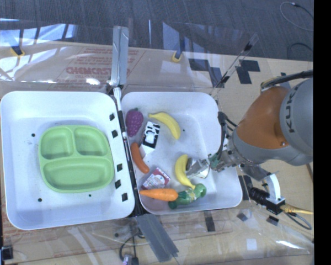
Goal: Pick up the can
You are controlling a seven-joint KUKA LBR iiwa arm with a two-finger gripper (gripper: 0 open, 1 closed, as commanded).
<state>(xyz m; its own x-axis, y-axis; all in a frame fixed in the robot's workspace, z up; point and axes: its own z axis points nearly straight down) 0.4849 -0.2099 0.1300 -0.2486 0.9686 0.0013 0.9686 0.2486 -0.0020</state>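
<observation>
Arm (270,128): reaches in from the right, wrist low over the right bin (201,120), near its right wall

Left bin (11,148): holds a green divided plate (74,159), nothing to do with the task

Gripper (199,168): sits low in the right bin, just beside the lower banana (181,171). Metal parts blur together at this slant, so I cannot tell whether it is spread or closed. Nothing is visibly held.

Right bin contents, large to small: upper banana (166,123), carrot (160,194), sausage (138,158), green vegetable (188,194), purple grapes (134,121), red packet (156,178)

Can (150,135): black with white print, small, in the upper left part of the right bin. It lies between the grapes and the upper banana, close to or touching the banana, with the sausage just below. It is well apart from the gripper. Whether it is upright or tipped is unclear; it looks tilted.

Handling (judgement):
- Likely stiff-walled, light to moderate in weight, and not fragile.
- The smooth curved side could slip or roll out of a two-finger pinch.
- Best hold is probably across the body at mid-height, closing on opposite sides, with the approach lined up so the neighbours are not caught
- Crowding by the banana and grapes leaves little clearance
</observation>
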